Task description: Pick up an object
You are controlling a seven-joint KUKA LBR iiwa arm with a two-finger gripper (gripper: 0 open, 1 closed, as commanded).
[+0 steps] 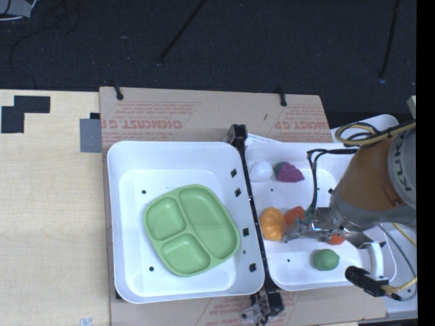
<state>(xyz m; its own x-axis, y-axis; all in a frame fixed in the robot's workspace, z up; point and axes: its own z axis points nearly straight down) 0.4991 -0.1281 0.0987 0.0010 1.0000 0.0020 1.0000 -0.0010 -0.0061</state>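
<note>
The left bin (129, 182) merely holds a green divided plate (191, 229), while in the right bin (299, 280) the gripper (302, 228), its grip impossible to judge, sits low among the orange fruit (271, 223), green ball (326, 259) and purple piece (289, 173), likely seeking a pick.

One fixed camera looks down at a slant from above on both white bins (129, 182).

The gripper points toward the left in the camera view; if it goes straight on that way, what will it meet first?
Most likely the orange object, which lies just left of the gripper. A small red object sits close above that line. Depth is unclear, so the gripper may pass over both.
</note>
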